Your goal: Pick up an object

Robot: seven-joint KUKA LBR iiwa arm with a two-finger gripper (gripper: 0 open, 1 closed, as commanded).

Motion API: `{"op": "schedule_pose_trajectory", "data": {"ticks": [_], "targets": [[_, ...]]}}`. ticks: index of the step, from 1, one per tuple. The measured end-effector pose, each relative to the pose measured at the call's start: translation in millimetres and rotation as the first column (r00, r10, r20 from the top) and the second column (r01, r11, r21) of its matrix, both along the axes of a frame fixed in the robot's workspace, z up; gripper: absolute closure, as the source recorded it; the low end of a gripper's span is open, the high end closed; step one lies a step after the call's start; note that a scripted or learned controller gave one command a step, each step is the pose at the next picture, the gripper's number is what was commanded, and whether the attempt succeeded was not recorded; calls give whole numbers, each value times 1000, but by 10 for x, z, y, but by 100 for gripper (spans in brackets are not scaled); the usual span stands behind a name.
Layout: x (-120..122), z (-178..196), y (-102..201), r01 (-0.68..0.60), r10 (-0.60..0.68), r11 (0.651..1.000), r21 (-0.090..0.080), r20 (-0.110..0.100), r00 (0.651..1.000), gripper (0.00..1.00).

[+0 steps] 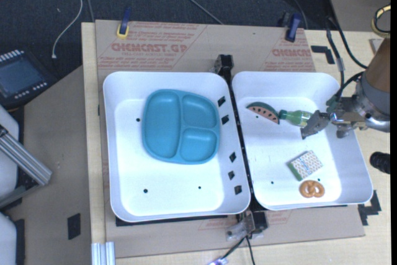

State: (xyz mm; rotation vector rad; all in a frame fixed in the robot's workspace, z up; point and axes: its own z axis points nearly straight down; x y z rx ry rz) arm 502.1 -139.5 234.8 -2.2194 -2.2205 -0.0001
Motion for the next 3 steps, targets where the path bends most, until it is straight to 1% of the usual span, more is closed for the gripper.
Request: {"op": "schedule_pose_trajectory", "data": {"ticks": [1, 2, 3], "targets": [[-12, -634, -13, 1, -1, 1000, 2, -7, 1000, 0], [0, -1081, -65, 1, -1, 1000, 2, -5, 1000, 0], [18, -1483, -84, 1, -1, 1000, -6, 6, 1000, 0]]}}
